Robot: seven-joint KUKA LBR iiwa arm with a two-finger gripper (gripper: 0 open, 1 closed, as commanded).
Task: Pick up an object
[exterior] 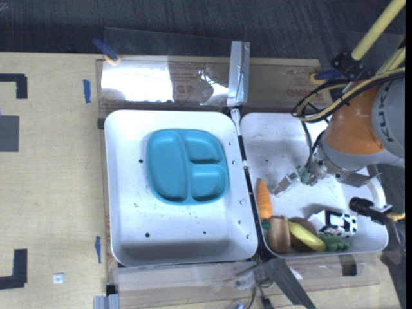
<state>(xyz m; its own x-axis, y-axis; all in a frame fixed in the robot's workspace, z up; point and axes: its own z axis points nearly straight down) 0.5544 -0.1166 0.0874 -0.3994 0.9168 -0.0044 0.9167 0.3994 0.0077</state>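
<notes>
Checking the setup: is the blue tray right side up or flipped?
Right side up: the tray shows its three hollow compartments, lying flat in the left bin.

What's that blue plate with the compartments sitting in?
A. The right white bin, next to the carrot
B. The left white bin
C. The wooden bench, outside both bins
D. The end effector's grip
B. The blue divided plate lies flat in the middle of the left white bin, while the carrot and the end effector are over in the right white bin.
</notes>
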